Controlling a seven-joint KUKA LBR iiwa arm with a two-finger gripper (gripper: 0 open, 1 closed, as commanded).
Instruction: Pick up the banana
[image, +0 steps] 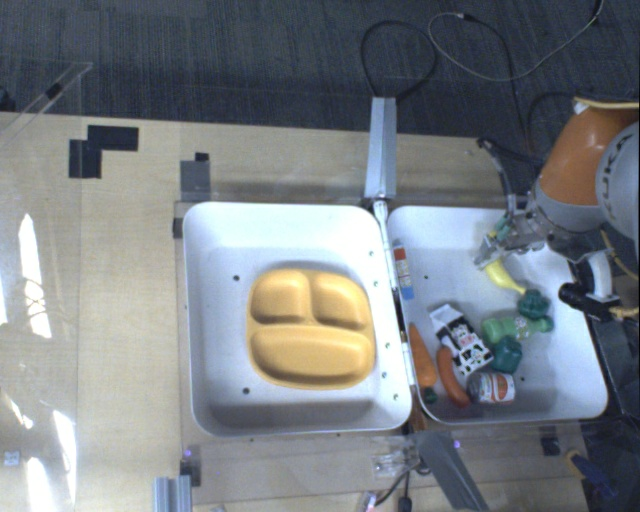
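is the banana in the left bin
No, the banana lies in the right bin, just under the claw.

Bright, even overhead light. White bins (300, 225) close to washed out, soft grey shading along their inner walls. Glare streaks on the clear panel at left (35, 280), over the pale counter (120, 330). Yellow tray (310, 328) throws a faint shadow below itself. Dark floor at top (250, 50) underexposed. Overall soft focus; small items at right smeared, labels unreadable.
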